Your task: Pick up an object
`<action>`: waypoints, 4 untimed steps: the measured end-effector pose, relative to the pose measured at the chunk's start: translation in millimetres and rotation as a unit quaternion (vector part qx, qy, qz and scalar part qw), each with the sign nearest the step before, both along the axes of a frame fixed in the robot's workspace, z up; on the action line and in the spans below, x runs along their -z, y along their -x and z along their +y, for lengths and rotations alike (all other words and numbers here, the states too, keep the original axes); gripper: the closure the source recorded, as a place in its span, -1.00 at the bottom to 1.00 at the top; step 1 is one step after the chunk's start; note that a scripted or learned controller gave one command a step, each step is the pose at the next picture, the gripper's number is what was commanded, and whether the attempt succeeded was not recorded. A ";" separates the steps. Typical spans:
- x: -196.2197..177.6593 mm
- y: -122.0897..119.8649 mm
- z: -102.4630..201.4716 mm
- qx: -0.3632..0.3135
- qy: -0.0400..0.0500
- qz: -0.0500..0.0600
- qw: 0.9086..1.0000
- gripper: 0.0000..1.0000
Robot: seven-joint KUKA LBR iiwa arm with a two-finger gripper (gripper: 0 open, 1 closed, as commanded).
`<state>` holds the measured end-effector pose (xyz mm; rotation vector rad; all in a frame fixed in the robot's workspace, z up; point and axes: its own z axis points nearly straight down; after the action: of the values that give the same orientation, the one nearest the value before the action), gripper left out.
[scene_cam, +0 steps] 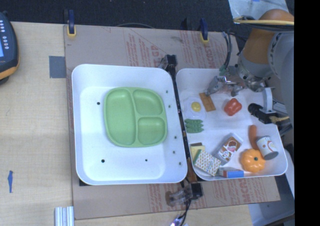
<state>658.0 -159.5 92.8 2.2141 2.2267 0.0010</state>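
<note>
Brown rectangular block, flat, lies tilted on the floor of the right-hand white bin, just below the pincer in the camera view. Judged the likeliest target, being the closest item. No item seen in the pincer. Whether the pincer is spread or pressed together: cannot tell, it is too small and foreshortened.

Neighbours, outward from the pincer:
- small yellow round piece, just beside the block, on its far side from the arm
- red pepper-shaped toy, near the block, toward the arm
- green pea-pod toy, further down the view
- small printed carton, orange toy pumpkin and white can, well apart from the pincer at the bin's near end

Second white bin, well apart from the pincer across the shared rims, bears 1 green divided plate.

Risks (judgement):
1. Block is thin and flat; a descent off its short axis could slide over the top and close on nothing.
2. Block tilted relative to the bin walls, so a misaligned wrist could push it rather than pinch it.
3. Yellow piece sits close enough to be nudged or caught along with it.
4. Pincer works near the bin's upper rim; a drifting descent could clip the wall.
</note>
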 end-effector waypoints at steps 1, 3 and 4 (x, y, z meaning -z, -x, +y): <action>0.6 55.5 -4.6 0.001 0.000 0.004 1.000 -1.00; 0.7 1.7 -18.3 0.000 0.000 0.002 1.000 -1.00; 0.9 2.1 -3.5 0.000 0.000 0.003 1.000 -1.00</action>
<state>656.0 -163.0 91.9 2.2175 2.2303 -0.0055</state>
